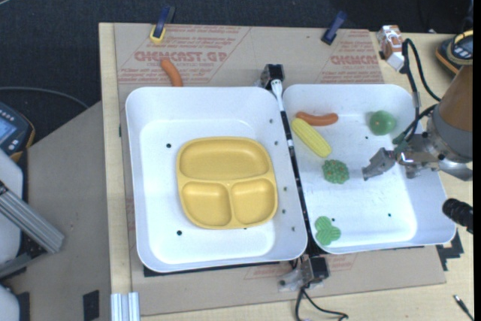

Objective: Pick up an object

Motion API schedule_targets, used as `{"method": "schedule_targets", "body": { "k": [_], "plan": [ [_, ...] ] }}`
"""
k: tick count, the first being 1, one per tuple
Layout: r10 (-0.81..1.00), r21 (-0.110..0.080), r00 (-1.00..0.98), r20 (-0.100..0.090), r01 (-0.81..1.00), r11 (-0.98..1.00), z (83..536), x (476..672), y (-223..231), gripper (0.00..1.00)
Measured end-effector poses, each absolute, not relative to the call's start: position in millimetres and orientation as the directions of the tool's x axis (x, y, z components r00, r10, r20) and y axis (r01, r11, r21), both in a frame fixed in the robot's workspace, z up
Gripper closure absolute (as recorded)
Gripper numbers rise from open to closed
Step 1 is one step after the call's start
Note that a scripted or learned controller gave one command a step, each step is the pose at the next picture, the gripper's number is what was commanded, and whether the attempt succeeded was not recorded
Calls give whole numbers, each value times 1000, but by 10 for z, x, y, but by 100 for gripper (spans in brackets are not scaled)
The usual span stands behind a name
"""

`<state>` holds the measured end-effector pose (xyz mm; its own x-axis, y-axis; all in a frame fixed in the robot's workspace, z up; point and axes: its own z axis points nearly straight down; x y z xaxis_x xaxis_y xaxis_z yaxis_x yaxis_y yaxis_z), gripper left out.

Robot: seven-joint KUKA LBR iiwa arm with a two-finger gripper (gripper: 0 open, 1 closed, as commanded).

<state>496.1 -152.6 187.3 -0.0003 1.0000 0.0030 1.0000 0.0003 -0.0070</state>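
- We look down on 2 white bins side by side: the left bin [143, 162] and the right bin [361, 233].
- In the left bin we see a yellow divided plate [225, 181] with 3 compartments, lying flat near the middle.
- The arm [457, 116] reaches in from the right, and its gripper [376, 166] hangs over the right bin, just right of the bin's middle.
- The dark fingers [373, 168] point left toward the toys; whether they are spread or pressed together, we cannot tell, and we see nothing between them.
- Just left of the gripper sits a green broccoli piece [336, 172], close but apart from the fingertips.
- Above it lies a yellow corn cob [310, 137], tilted, with an orange sausage [316, 118] just beside its upper end.
- A round green ball [382, 122] rests near the bin's far right corner.
- Another green leafy piece [326, 230] sits by the near left edge.
- On the cardboard beyond the left bin we spot another orange sausage [172, 72].
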Motion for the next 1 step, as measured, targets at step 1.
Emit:
{"method": "schedule_targets", "body": {
  "k": [1],
  "plan": [
    [1000,-5,0,3,1000,0,1448,4973,-1530,0]
  ]
}}
